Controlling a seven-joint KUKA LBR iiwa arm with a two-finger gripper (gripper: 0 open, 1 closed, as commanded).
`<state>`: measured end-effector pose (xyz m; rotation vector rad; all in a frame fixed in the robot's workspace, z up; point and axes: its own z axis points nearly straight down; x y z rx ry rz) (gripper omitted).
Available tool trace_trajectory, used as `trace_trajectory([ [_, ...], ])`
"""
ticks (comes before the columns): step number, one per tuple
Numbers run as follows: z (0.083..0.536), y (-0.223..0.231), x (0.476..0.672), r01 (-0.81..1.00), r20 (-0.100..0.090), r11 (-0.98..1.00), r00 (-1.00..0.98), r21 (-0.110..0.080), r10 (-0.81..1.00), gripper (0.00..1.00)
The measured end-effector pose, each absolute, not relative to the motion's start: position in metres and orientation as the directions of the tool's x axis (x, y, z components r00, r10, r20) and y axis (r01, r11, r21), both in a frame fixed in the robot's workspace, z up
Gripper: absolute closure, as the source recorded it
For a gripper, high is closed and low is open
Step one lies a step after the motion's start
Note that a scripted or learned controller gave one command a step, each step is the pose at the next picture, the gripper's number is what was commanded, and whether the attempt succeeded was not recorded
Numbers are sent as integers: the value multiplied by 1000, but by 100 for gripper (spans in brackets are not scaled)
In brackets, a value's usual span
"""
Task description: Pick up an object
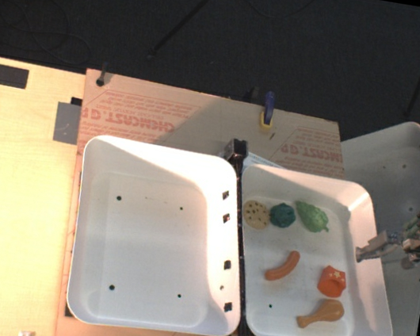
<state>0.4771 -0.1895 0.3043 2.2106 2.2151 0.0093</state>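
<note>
The right bin (358,330) holds several toy foods. A tan cookie (257,213), a teal ball (282,214) and a green leafy piece (312,217) lie in a row at its far side. An orange-red sausage (282,266) lies near the middle. A red pepper (332,281) sits toward the right wall, and a tan drumstick (322,313) lies in front of it. My gripper (373,248) hovers over the bin's right rim, to the right of and above the pepper, with nothing seen in it.
The left bin (83,294) stands beside the right one, joined along a black clipped seam (231,239). Both rest on brown cardboard (162,119) on a pale wooden bench (2,207). A grey plate (393,155) lies at the back right.
</note>
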Motion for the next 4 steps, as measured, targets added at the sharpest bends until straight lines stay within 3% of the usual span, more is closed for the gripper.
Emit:
trace_trajectory([
  [1,81,-195,475,1000,0,-1,1,-3,1000,0],
  [2,98,-196,476,1000,2,-3,3,-2,1000,100],
  [3,241,-177,478,1000,-3,3,-3,13,1000,100],
  [4,322,-122,477,1000,0,5,-5,4,1000,100],
])
